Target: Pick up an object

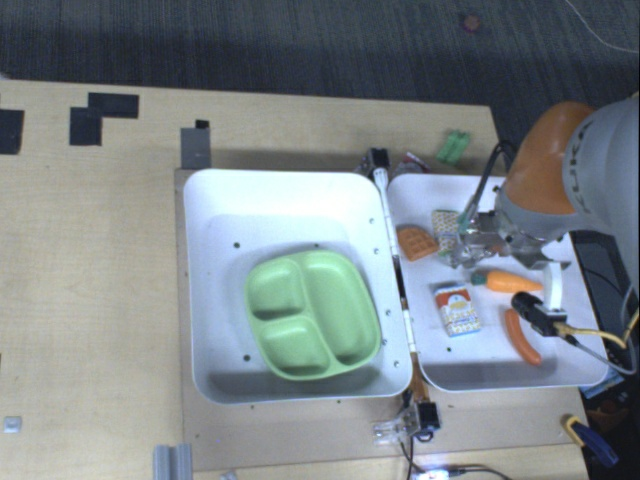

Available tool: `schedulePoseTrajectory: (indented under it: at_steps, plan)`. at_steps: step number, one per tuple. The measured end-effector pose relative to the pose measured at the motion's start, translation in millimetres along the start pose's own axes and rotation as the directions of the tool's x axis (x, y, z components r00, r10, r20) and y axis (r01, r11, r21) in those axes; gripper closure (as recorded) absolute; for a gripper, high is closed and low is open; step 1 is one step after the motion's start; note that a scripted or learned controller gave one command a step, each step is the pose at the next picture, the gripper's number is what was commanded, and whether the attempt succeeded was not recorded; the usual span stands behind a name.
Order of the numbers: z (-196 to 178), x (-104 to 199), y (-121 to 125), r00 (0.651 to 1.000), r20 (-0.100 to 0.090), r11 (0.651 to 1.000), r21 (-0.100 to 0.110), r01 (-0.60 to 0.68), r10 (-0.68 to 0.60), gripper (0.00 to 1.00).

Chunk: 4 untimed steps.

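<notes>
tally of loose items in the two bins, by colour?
Green: 1, divided plate in the left bin
Orange: 2, carrot and waffle-like piece in the right bin
Red: 1, sausage
White and red: 1, small carton
Total: 5; the tool may hide others.

Grey arm (600,168) with orange band (540,158), metallic wrist.
</notes>
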<state>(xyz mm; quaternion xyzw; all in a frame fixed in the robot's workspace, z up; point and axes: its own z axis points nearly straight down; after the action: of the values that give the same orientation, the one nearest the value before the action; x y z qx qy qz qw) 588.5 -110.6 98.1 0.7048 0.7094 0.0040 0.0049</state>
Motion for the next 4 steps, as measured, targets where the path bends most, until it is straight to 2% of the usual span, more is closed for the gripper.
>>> schedulePoseTrajectory:
  at_steps: [1, 2, 3, 4]
  plan:
    - [0.1, 0.0, -0.1, 1.0, 0.0, 1.0, 0.0, 0.0, 0.0, 0.0]
    - [12.1, -9.4, 4.0, 1.0, -0.001, 1.0, 0.006, -0.004, 0.004, 0.0]
    - [11.8, 9.4, -0.5, 1.0, 0.0, 1.0, 0.006, -0.001, 0.001, 0.0]
    - [0.0, 10.0, 1.6, 1.0, 0.0, 1.0, 0.0, 0.001, -0.001, 1.0]
